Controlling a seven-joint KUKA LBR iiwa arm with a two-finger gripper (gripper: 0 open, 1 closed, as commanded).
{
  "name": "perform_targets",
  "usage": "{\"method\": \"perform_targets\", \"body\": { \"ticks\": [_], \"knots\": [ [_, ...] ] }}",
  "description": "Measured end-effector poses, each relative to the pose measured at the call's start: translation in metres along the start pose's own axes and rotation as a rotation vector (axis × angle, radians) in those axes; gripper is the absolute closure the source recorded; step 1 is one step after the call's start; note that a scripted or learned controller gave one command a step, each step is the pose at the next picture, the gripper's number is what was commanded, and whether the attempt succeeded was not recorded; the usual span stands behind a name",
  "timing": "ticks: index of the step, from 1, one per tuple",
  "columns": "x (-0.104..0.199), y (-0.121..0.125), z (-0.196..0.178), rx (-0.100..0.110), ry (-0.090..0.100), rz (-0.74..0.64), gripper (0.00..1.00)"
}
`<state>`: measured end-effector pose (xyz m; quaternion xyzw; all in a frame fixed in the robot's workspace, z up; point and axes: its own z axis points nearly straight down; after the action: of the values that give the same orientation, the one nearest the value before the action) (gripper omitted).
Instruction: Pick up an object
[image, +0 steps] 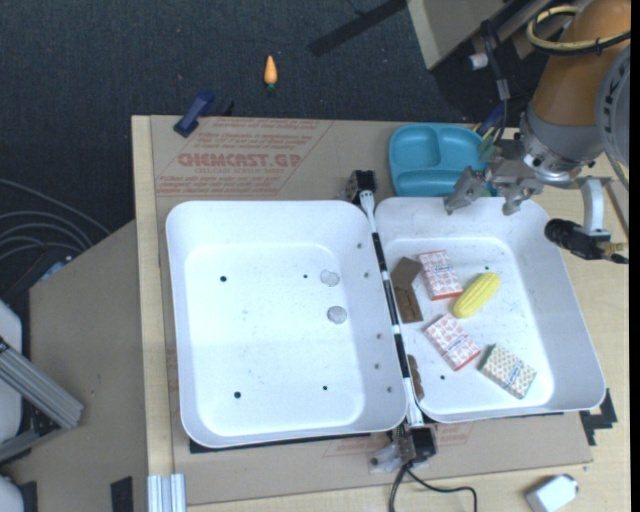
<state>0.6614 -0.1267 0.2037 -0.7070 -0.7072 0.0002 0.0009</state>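
The right bin (560, 300) holds a yellow corn cob (477, 294), a pink-and-white box (438, 274), a second patterned box (453, 341), a third box (508, 369) near the front right, and a brown flat piece (405, 285) by the divider. My gripper (490, 198) hangs over the far rim of the right bin, well behind all of these objects. Its two fingers are spread apart, open, with nothing between them.
The left bin (200, 300) holds two small grey discs (330, 278) (337, 315). A blue compartment tray (432, 158) sits just behind the right bin, beside the gripper. A blue clip (193, 114) and a small orange piece (270, 69) lie at the back left.
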Motion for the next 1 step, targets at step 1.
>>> {"method": "perform_targets", "body": {
  "ticks": [1],
  "knots": [
    [0.0253,-0.0243,0.1145,-0.003,-0.001,0.001,0.0]
  ]
}}
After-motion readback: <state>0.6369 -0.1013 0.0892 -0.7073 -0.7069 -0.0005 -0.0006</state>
